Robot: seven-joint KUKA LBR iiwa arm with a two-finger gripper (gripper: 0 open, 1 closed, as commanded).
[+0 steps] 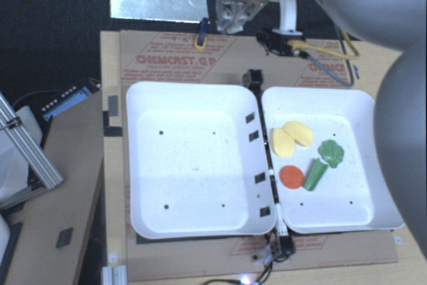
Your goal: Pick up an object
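Note:
In the right bin (360,113) lie two pale yellow pieces (291,137) side by side, a round red piece (291,177), a green broccoli-like piece (331,152) and a green stick (315,175) slanting below it. My gripper (230,17) hangs high at the top of the view, beyond the bins' far edge, well away from every object. Nothing shows between its fingers, and the view is too blurred to read how they stand.
The left bin (193,157) sits beside the right one, joined by a black clipped divider (265,157). The grey arm (373,3) fills the upper right and overhangs the right bin's edge. Cables (320,53) and a yellow clip (200,42) lie behind the bins.

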